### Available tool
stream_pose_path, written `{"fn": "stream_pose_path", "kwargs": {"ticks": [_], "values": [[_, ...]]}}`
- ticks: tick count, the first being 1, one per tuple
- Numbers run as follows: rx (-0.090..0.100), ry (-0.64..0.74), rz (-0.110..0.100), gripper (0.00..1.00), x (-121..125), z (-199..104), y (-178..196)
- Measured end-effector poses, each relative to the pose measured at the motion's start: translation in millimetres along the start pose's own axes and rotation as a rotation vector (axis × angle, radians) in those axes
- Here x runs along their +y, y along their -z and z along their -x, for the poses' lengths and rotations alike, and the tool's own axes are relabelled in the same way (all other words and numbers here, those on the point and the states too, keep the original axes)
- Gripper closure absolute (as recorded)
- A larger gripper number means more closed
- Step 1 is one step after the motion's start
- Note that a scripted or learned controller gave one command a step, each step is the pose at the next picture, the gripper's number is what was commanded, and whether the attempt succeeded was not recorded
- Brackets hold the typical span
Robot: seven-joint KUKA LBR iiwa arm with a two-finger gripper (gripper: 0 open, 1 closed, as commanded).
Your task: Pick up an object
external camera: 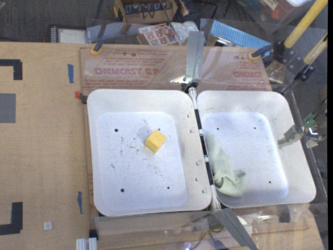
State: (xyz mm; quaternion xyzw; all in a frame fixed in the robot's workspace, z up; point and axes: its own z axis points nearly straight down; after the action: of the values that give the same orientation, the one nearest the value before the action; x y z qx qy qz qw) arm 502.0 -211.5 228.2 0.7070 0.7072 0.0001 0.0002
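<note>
A small yellow block (155, 140) lies in the left white bin (104, 186), a little above the middle of its floor and turned at an angle. A crumpled pale green cloth (222, 168) lies in the right white bin (260, 189). The cloth runs along that bin's left wall and bunches up near its front left corner. Nothing touches either object.
A metal divider strip (194, 61) stands behind the seam between the bins, on a clear panel with red lettering. A small grey metal piece (291, 136) sits by the right bin's right rim. Brown board (41, 139) stretches to the left. Clutter and a yellow pole (308, 17) lie beyond the bench.
</note>
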Motion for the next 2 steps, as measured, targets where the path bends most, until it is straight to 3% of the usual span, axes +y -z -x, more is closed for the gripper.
{"fn": "stream_pose_path", "kwargs": {"ticks": [1, 2], "values": [[0.0, -0.131, -0.001, 0.0, 1.8, -50.6, -126.5], [-0.001, -0.256, 0.001, 0.0, -2.6, -45.9, -59.9]]}}
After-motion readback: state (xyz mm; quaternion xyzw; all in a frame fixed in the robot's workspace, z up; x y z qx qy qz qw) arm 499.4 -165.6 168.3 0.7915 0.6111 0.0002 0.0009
